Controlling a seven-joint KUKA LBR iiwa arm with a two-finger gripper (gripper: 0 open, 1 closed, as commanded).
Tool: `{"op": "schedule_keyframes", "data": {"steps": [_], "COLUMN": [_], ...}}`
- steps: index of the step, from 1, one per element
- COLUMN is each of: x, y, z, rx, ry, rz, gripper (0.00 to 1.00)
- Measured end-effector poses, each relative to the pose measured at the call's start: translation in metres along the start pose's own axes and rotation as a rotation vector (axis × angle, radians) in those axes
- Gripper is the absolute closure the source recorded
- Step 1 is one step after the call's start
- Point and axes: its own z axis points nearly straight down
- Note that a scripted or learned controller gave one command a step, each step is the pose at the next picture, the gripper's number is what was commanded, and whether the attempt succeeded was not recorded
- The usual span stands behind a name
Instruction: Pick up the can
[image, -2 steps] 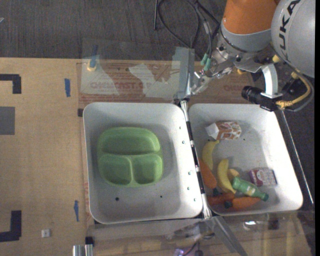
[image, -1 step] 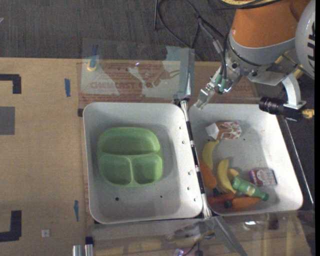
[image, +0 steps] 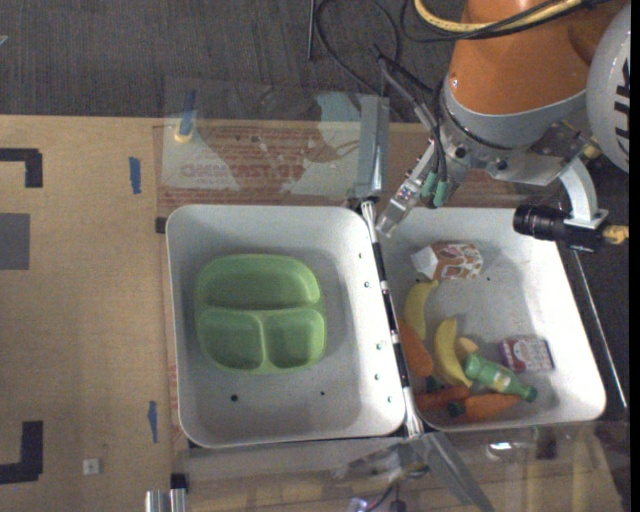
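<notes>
Arm enters from the right of the camera view; the orange band and grey wrist sit over the far right corner of the bench. The gripper (image: 407, 203) hangs over the far rim of the right bin (image: 585, 345), close to the seam between the two bins. From this angle I cannot tell whether the claw is open or closed, and I see nothing in it.

The can (image: 527, 353), as I read it, is the small maroon-and-white item lying on its side near the right wall of the right bin. It is well apart from the gripper. Just beside it, on its left, lies a green bottle (image: 497, 378), tilted across an orange carrot (image: 487, 406).

Other contents of the right bin: a white-and-brown carton (image: 456, 261) at the far end, two bananas (image: 419, 304) in the middle, and a second carrot (image: 415, 350) along the left wall.

The left bin (image: 190, 240) holds a green divided plate (image: 260, 312), lying flat near its centre.
</notes>
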Motion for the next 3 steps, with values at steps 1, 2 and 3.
{"op": "schedule_keyframes", "data": {"steps": [1, 2, 3], "x": [-0.001, 0.027, -0.011], "y": [0.001, -0.013, 0.039], "z": [-0.011, 0.037, 0.049], "rx": [-0.005, -0.001, -0.004], "ry": [-0.004, 0.0, -0.003], "rz": [0.001, -0.135, -0.082], "gripper": [1.0, 1.0, 1.0]}}
